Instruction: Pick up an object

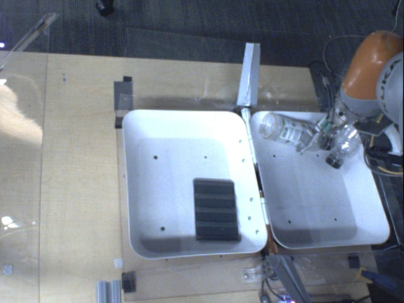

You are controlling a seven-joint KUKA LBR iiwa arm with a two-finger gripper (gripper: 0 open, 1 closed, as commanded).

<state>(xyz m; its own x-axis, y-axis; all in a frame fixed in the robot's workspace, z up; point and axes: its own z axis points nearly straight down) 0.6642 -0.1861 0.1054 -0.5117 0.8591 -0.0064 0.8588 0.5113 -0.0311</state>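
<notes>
From the camera above, two white bins sit side by side on my wooden surface [69,169]. The left bin [151,137] holds one thing: a dark ribbed rectangular block [216,209], lying flat near the front wall, right of centre, with bare white floor around its other sides. The right bin [315,213] holds a clear plastic bottle [284,130] lying on its side at the back-left corner, its rounded end close to the wall shared with the left bin. My pincer [328,141] is low in that right bin near the back, just beside the bottle's other end; glare and clear plastic blur the spot, so I cannot tell how it stands, or if it touches the bottle. The front half of the right bin's floor is bare. My arm's orange band [369,62] hangs over the bin's back-right corner.
</notes>
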